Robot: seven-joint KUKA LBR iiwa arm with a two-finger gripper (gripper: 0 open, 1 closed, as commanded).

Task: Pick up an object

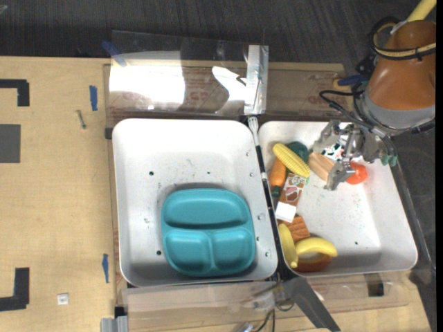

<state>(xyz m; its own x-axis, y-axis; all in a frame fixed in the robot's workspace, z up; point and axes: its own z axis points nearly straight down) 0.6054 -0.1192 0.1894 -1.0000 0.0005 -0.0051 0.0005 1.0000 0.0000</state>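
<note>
Two white bins sit side by side on the bench. The left bin [138, 151] holds a teal divided tray [208, 232], lying flat toward the near side.

The right bin [387, 237] carries a cluster of toy foods along its left wall. A yellow corn cob [291, 159] lies at a slant near the far left corner, with a dark green item [300, 148] just behind it. An orange carrot-like piece [277, 173] lies just left of the corn. Below these sit a small printed carton [293, 187] and a white block [286, 212], then a yellow banana [315, 246] at the near side, resting over a reddish-brown item [300, 227].

The arm enters from the right, orange band above the wrist. The gripper [339, 164] hangs low over the far middle of the right bin. A tan wooden block [321, 166] lies just left of it, touching or nearly so. A red-orange object [356, 174] lies just right of the fingertips, close against them. Cannot tell whether the fingers are spread or closed, nor whether anything is caught between them; metal parts and cables clutter that spot.
</note>
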